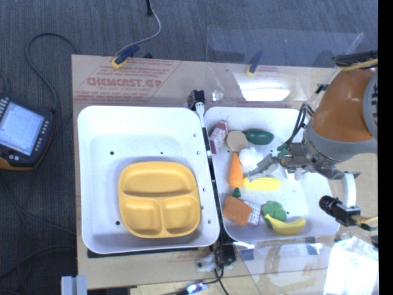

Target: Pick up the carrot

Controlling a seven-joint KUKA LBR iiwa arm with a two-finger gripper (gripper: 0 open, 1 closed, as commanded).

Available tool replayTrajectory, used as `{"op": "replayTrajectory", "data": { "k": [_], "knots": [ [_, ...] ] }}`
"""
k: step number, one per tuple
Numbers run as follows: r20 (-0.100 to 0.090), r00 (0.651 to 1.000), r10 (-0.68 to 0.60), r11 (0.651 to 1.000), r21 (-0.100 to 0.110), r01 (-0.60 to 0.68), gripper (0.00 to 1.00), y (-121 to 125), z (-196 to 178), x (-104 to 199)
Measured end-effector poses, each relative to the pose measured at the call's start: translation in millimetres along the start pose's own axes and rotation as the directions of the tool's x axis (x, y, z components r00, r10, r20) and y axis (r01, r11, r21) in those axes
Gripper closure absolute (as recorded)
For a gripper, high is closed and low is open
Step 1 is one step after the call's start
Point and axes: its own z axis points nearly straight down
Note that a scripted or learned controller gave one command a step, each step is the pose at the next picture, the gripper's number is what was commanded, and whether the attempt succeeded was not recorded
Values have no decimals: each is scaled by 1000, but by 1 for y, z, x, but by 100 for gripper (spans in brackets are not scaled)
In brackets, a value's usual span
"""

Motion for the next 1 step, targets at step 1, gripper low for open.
{"op": "replayTrajectory", "data": {
  "k": [1],
  "knots": [
    [3,994,111,994,-8,-111,0,33,102,10]
  ]
}}
